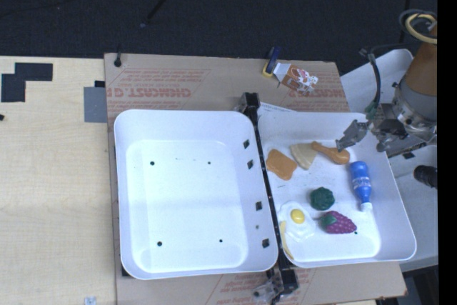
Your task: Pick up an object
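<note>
End effector (355, 132) hangs low over right bin (400, 225), near drumstick (330, 151).

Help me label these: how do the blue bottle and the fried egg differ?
The bottle is blue, a long rounded body lying on its side, cap toward the near rim; the egg is flat, white with a yellow yolk. The bottle lies by the right wall; the egg sits near the bin's left corner. Both are in the right bin.

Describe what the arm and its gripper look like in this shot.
The arm enters at the right edge: an orange-brown band tops a grey wrist section. Below it sits the gripper, a dark grey metal assembly with blocky parts. A dark cable loops up beside the wrist, and a yellowish ring sits above the band.
</note>
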You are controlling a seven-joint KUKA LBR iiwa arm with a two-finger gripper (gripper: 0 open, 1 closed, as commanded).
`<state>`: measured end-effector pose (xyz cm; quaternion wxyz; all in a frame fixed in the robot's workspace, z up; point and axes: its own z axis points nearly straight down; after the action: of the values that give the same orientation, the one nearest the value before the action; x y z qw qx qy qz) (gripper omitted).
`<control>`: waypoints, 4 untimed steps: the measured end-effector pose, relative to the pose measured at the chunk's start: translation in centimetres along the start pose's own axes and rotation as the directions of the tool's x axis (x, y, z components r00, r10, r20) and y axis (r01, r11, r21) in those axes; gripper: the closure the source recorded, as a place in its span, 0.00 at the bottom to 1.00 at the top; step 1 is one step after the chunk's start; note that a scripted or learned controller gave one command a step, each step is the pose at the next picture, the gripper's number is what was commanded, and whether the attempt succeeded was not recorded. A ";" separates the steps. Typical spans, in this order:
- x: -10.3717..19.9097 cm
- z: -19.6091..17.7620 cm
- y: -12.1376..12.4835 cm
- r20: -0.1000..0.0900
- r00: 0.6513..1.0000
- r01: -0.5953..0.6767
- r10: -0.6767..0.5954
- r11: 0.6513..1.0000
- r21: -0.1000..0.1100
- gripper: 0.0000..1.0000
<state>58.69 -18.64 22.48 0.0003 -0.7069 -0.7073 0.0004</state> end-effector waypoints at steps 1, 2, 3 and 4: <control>-0.1 -1.0 0.0 -0.001 1.000 0.001 -0.001 1.000 0.001 1.00; 0.5 3.1 -2.8 -0.002 1.000 0.000 0.000 1.000 0.007 1.00; 5.9 10.0 -5.0 -0.002 1.000 0.002 -0.002 1.000 0.003 1.00; 10.5 13.7 3.4 0.000 1.000 0.005 -0.005 1.000 -0.005 1.00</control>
<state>62.07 -8.17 8.81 -0.0015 -0.7050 -0.7092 -0.0012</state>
